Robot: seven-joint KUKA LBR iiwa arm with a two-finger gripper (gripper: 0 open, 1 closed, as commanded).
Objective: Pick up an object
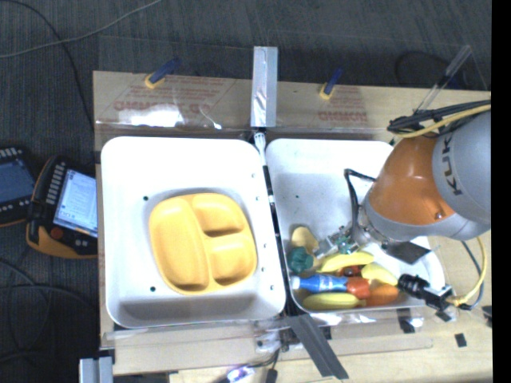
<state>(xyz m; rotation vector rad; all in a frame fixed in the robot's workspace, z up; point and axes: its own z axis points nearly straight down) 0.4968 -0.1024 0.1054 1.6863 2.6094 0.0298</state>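
Reaching from the right, grey-and-orange arm [415, 190] above toy-cluttered right bin [319, 174]; yellow divided tray [204, 240] in left bin [128, 174].

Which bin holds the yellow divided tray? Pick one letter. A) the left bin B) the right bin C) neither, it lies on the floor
A: the yellow tray lies flat inside the left bin, while the right bin holds a pile of small toys under the arm.
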